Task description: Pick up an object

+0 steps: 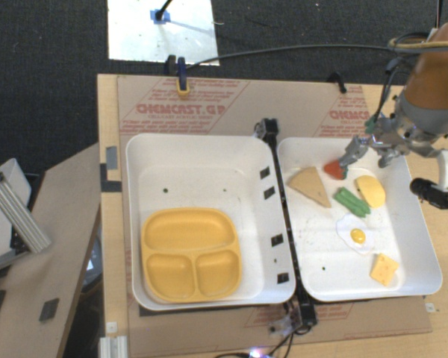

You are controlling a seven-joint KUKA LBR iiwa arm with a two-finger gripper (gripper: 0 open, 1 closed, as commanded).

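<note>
My gripper (367, 157) hangs over the far part of the right bin (425, 271), open, with nothing between its fingers. One finger (352, 155) ends just above and right of a small red piece (334, 170). Near it in that bin lie a tan wedge (310, 186), a green piece (352, 201) and a yellow oval piece (371, 191). Closer to the front are a toy fried egg (356, 236) and a yellow cheese block (384, 269).
The left bin (172, 155) holds a yellow divided tray (192, 254). A black divider with clips (278, 215) runs between the bins. The grey and orange arm (433, 80) comes in from the upper right. Cardboard (209, 103) lies under both bins.
</note>
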